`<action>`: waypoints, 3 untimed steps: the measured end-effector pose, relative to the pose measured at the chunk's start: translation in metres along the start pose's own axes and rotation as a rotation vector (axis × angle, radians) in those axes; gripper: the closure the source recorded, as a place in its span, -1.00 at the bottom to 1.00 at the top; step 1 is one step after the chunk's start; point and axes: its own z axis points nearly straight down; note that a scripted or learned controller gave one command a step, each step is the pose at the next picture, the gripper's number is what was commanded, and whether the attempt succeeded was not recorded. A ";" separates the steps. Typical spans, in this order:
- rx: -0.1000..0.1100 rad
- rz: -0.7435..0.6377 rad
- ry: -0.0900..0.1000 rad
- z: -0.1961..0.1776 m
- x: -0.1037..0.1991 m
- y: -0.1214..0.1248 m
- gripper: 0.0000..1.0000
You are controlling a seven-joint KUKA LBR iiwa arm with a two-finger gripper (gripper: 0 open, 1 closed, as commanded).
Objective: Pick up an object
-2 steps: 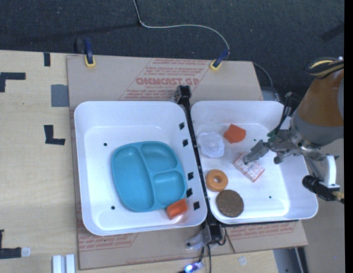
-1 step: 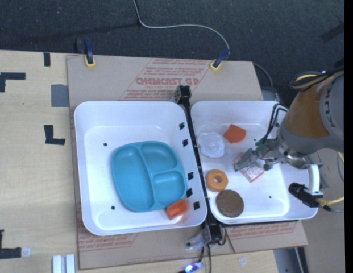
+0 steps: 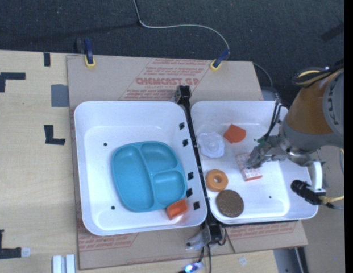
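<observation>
On the flat brown cardboard sheet [image 3: 165,75] lying under the two white bins, red printed lettering at its far edge reads roughly "CHEMCAST GP", while fainter red print along its near edge is too small to read.

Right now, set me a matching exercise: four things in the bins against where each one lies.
Things:
1. blue divided plate
2. orange ring
3. brown disc
4. clear cup

Places:
A. right bin, near the front wall
B. left bin, middle
C. right bin, against the divider, towards the back
D. right bin, just behind the brown disc

Pairs: 1-B, 2-D, 3-A, 4-C
</observation>
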 end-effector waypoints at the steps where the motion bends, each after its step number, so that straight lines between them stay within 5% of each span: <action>1: -0.007 0.001 -0.003 -0.061 -0.004 0.004 1.00; 3: -0.005 0.001 -0.002 -0.136 -0.003 0.008 1.00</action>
